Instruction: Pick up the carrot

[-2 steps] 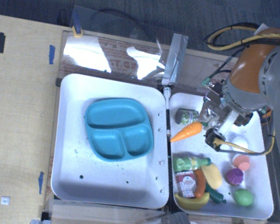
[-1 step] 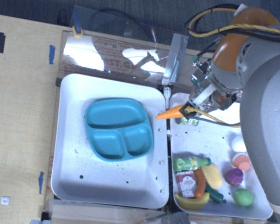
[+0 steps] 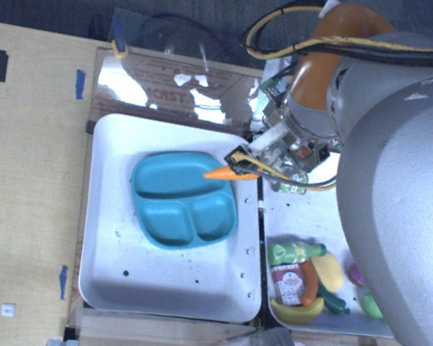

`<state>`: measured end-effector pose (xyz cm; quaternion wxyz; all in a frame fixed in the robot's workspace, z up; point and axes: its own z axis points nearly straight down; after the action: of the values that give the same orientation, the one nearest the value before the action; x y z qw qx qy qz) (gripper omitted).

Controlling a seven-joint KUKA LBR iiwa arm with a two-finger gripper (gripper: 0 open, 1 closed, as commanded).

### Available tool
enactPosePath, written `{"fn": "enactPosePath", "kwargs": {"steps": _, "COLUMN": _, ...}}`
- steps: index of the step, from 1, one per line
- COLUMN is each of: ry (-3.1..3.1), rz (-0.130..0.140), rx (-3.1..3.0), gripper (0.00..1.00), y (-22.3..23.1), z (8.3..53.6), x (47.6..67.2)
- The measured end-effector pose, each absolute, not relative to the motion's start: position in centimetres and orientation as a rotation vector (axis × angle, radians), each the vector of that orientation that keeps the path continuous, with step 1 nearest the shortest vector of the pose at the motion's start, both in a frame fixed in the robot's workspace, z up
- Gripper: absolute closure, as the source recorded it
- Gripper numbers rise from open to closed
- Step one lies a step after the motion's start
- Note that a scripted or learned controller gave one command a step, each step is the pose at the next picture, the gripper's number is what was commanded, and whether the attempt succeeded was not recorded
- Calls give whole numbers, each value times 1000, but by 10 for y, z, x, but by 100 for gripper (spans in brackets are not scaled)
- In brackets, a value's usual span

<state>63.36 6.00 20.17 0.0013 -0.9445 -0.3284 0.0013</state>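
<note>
An orange carrot (image 3: 228, 173) hangs over the far right edge of the blue divided plate (image 3: 184, 200) in the left bin. My gripper (image 3: 244, 163) is shut on the carrot's thick end, and its pointed tip sticks out to the left. The arm's grey body and orange band come in from the right and hide much of the right bin.
The left white bin (image 3: 112, 217) holds the blue plate. In the right bin (image 3: 299, 214) several toy foods (image 3: 309, 281) lie piled at the near end. A clear plastic sheet (image 3: 173, 88) lies behind the bins. Yellow cables loop above the wrist.
</note>
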Motion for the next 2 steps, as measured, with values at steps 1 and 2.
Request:
{"fn": "enactPosePath", "kwargs": {"steps": 1, "ry": -1404, "rz": 6, "rx": -2808, "gripper": 100, "y": -13, "z": 206, "x": 631}}
{"fn": "enactPosePath", "kwargs": {"steps": 2, "ry": -1864, "rz": 2, "rx": -2525, "gripper": 100, "y": 11, "z": 230, "x": 571}}
